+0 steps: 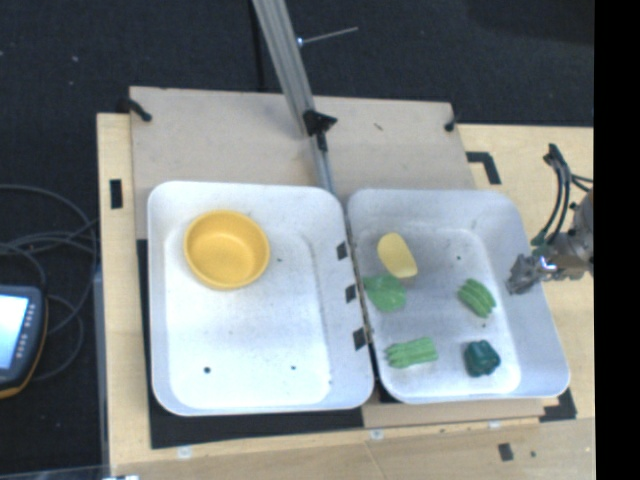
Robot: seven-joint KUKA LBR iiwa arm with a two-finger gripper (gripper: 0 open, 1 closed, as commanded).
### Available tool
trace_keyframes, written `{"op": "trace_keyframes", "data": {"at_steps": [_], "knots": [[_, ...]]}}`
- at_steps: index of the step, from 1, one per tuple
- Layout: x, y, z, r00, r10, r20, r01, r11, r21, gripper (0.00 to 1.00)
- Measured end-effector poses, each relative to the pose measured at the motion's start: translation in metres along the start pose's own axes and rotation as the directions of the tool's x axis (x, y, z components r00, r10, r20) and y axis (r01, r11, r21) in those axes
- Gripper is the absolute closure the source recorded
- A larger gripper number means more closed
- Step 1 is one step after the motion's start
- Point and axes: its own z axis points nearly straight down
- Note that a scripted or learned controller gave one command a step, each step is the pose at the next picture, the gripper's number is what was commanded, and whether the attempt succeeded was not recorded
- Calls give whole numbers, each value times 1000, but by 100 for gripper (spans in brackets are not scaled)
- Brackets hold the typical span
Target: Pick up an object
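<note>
Inside the left bin sits a yellow bowl; pincer state unclear.

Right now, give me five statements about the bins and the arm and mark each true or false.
1. The yellow bowl sits in the left bin. True.
2. The right bin holds five items. True: a yellow piece and four green ones.
3. The gripper is over the left bin. False: it is at the right bin's right rim.
4. The dark green item lies beside the bowl. False: it is in the right bin's near right corner.
5. The bowl lies upside down. False: its opening faces up.
</note>
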Motion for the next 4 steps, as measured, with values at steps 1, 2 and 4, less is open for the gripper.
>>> {"op": "trace_keyframes", "data": {"at_steps": [1,2,4], "knots": [[3,-1,-63,1000,0,0,0,1000,0,100],[48,13,-67,1000,-3,-3,3,1000,5,100],[143,48,-43,1000,-3,-3,3,1000,7,100]]}}
